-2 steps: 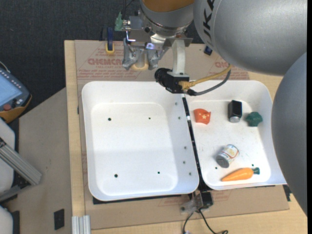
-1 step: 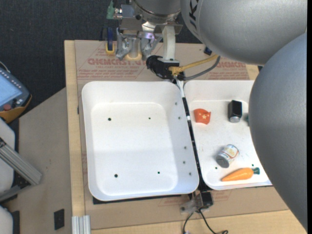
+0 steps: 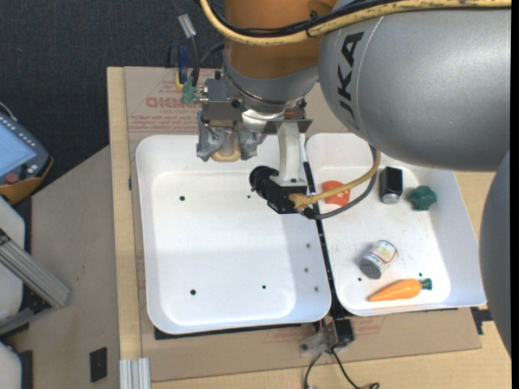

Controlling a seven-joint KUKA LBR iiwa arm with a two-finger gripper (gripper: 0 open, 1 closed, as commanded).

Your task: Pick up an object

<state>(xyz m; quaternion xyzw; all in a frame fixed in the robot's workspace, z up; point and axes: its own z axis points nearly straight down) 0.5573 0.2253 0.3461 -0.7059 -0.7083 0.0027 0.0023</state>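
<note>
Pincer (image 3: 220, 146) over left bin (image 3: 162, 241) far edge; grip unclear.

Bench setup looks pretty DIY: a brown cardboard sheet (image 3: 162, 96) with red print lies under the bins, on a dark surface. The floor (image 3: 73, 39) behind is dark grey carpet-like stuff. Off to the far left sits a device with a blue screen (image 3: 16, 148), and below it an aluminium extrusion bar (image 3: 32, 270). Lighting is bright and even.
</note>
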